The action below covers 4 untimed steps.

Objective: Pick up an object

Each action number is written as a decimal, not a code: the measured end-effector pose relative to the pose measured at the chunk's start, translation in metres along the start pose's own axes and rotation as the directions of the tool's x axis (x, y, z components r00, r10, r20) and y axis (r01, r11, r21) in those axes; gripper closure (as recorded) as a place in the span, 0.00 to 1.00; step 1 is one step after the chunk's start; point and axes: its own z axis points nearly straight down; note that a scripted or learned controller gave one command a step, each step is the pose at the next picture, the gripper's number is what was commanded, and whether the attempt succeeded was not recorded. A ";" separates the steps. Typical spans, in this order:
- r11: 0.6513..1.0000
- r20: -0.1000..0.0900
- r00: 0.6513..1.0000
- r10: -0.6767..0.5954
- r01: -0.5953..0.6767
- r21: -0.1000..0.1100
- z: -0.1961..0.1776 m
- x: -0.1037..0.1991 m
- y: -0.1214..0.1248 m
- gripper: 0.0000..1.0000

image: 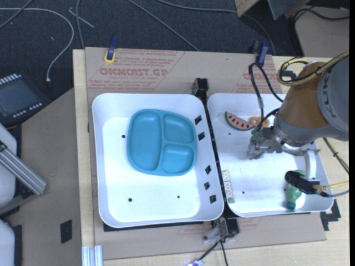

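Currently, the gripper point(256, 148) is positioned low in the right bin point(244, 195); its state cannot be determined. A watermelon slice point(238, 121) lies at its 11 o'clock, apart. An empty closure is risked through misalignment.

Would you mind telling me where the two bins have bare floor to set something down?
Left bin: bare strip along the near wall, below the blue divided plate, and a narrower one to its left. Right bin: bare near-left floor beside the divider. Crowded: watermelon slice, gripper, green object at the near right.
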 end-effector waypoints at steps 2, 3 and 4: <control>1.000 0.003 1.000 -0.002 0.002 -0.007 -0.103 -0.007 0.010 1.00; 1.000 0.003 1.000 -0.003 0.003 -0.008 -0.162 0.001 0.018 1.00; 1.000 0.003 1.000 -0.002 0.002 -0.005 -0.192 0.001 0.019 1.00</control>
